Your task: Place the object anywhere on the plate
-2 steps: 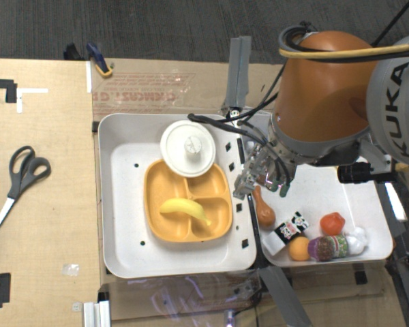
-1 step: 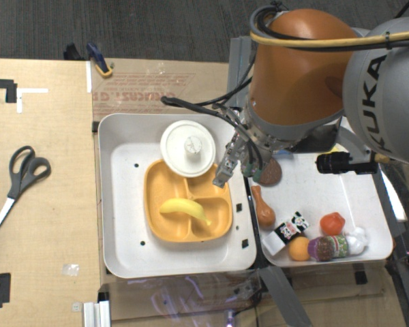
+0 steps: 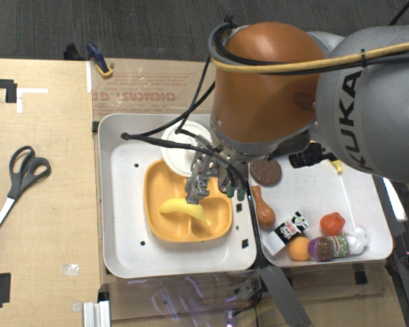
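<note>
While your gripper [image 3: 199, 188] hangs low over the orange plate [image 3: 158, 210] in the left bin [image 3: 119, 251], its fingers touch the banana [image 3: 184, 210] lying on that plate; whether they clamp it, you cannot tell.

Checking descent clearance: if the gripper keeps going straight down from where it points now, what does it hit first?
Most likely the banana lying in the orange plate: the gripper hangs right over its upper end. Depth is hard to judge from one slanted view, so it may already be touching.

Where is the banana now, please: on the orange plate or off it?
On it: the banana lies inside the orange plate in the left bin, with the gripper right above it.
</note>
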`<state>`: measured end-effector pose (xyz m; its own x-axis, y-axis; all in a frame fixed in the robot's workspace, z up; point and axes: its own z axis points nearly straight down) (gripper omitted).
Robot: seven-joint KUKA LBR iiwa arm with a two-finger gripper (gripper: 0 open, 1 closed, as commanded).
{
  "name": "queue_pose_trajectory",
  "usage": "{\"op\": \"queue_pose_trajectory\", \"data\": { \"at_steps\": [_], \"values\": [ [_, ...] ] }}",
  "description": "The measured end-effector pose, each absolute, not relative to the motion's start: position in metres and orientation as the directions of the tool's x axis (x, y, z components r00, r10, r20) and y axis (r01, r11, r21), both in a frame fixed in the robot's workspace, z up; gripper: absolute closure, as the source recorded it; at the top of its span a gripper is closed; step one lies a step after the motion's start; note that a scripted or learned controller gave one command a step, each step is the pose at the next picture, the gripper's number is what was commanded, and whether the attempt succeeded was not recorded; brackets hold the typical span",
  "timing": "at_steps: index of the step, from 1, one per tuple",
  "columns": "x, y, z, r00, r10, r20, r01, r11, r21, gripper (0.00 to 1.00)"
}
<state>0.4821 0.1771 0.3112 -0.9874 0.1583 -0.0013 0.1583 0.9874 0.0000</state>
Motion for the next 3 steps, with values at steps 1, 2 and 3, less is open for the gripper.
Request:
{"op": "queue_pose_trajectory", "data": {
  "at_steps": [1, 2, 3],
  "values": [
    [0.518, 0.152, 0.330, -0.990, 0.140, -0.002, 0.140, 0.990, 0.000, 1.00],
    [0.529, 0.139, 0.308, -0.997, 0.077, 0.000, 0.077, 0.997, -0.001, 1.00],
    [0.519, 0.139, 0.317, -0.994, 0.110, -0.001, 0.110, 0.994, 0.000, 1.00]
  ]
}}
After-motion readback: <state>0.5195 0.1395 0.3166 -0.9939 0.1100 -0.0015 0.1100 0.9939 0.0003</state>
